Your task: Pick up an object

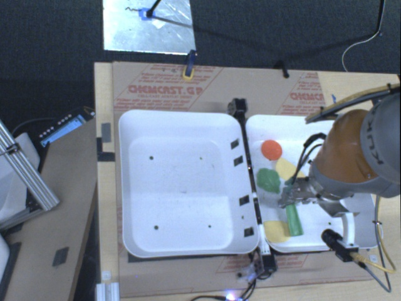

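In the right bin (293, 125) lie an orange-red round piece (271, 148), a pale yellow piece (286, 168), a dark green lump (269, 179), a green cylinder (293, 219) and a yellow piece (276, 231) near the front wall. My gripper (291, 196) hangs low over the bin's middle, just above the upper end of the green cylinder and to the right of the dark green lump. The grey and orange arm covers the right part of the bin.
The left bin (182, 180) sits beside the right one, split from it by a ridge with black clips (241, 162). A cardboard sheet (163, 86) lies under both bins. A silver plate (147, 17) sits far behind.
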`<move>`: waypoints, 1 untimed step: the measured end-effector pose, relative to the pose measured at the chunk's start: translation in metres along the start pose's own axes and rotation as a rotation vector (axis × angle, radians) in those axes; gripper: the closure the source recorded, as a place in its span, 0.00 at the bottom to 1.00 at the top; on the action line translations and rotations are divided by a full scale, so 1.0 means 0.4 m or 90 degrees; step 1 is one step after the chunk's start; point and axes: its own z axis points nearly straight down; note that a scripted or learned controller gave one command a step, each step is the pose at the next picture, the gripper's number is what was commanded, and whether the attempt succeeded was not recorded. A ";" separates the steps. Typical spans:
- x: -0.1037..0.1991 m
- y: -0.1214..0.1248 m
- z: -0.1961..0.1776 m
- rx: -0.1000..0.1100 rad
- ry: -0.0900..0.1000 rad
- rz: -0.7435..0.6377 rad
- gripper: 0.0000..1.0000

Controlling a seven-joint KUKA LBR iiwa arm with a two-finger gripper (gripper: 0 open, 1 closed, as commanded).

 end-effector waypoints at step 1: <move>0.196 0.188 -0.238 -0.007 0.000 -0.007 1.00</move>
